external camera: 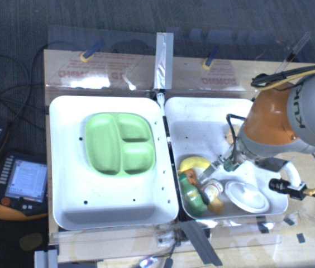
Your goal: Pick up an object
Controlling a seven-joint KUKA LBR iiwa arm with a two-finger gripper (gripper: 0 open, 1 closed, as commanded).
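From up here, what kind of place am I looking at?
Probably a robotics lab's grasping test bench. A grey and orange arm reaches into one of two white bins holding odd household items, and a handheld control pendant with cables lies on the carpet.

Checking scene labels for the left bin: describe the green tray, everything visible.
The green tray is a pale green, matte, plastic-looking divided plate with rounded corners. It has three compartments: one long one along its left side and two smaller ones stacked on the right, split by raised ridges. It lies flat, face up, slightly above the middle of the left bin, resting on the bin's white floor. Nothing lies in its compartments and nothing else touches it; the gripper is over in the right bin.
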